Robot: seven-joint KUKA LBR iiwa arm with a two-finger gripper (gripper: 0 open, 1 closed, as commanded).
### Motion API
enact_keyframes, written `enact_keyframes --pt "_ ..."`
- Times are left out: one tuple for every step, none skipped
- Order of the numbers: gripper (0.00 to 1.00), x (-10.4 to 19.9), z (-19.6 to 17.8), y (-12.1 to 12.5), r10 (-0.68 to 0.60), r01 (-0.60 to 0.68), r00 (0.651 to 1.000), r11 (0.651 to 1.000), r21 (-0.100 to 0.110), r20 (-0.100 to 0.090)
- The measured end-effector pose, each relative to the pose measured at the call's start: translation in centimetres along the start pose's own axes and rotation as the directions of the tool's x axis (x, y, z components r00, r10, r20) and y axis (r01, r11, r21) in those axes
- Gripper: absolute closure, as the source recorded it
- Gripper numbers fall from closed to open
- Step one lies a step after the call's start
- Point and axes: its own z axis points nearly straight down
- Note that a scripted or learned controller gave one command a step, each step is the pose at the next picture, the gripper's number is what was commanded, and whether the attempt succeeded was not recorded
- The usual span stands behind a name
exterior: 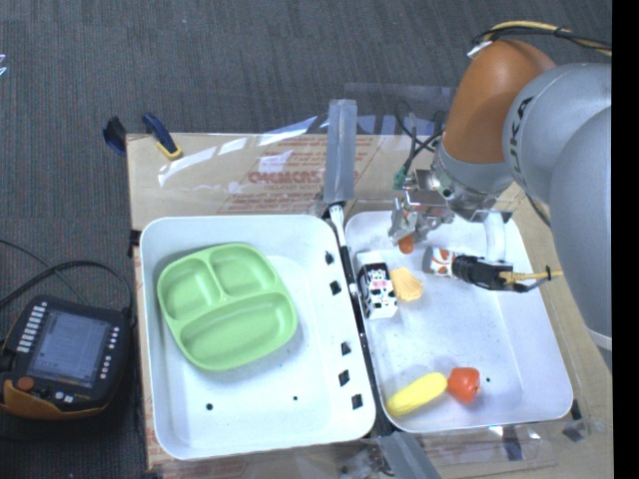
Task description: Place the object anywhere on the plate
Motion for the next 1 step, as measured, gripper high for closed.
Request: enact_keyframes --pt "1.00 8.57 -5.63 -0.56 -0.205 0.205 0.979 0.979 -0.004 0.001"
